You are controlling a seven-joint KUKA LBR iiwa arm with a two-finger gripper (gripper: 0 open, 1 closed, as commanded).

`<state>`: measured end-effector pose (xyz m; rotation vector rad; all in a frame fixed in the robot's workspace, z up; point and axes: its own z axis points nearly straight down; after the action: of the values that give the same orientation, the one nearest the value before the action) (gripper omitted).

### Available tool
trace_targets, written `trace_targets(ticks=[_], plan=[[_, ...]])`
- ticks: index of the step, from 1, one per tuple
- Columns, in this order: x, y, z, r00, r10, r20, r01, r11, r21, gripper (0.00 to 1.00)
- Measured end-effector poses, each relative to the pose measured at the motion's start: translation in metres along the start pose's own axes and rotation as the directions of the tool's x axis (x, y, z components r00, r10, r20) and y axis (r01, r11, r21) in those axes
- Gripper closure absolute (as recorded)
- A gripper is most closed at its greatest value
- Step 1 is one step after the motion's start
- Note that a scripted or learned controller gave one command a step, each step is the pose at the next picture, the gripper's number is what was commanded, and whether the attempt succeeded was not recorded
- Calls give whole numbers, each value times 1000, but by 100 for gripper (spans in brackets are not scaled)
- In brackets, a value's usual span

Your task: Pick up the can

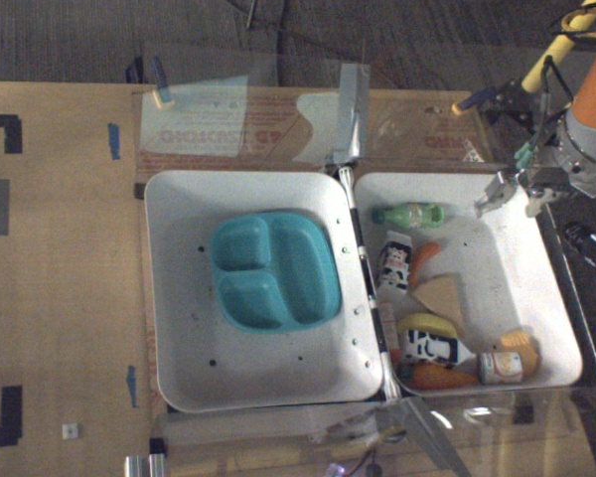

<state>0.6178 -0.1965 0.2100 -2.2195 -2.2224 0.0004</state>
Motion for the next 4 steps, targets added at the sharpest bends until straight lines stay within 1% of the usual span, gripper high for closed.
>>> trace_targets(ticks=[1, 2, 3, 4], plan=[[7, -11, 113, 964, 266, 1, -266, 964, -3, 0], [-8, -56, 119, 972, 235, -5, -235, 972, -11, 0], [24, -108, 119, 974, 225, 1, -225, 974, -13, 0], [-2, -110, 112, 1000, 18, 2, -18, 1000, -3, 0]])
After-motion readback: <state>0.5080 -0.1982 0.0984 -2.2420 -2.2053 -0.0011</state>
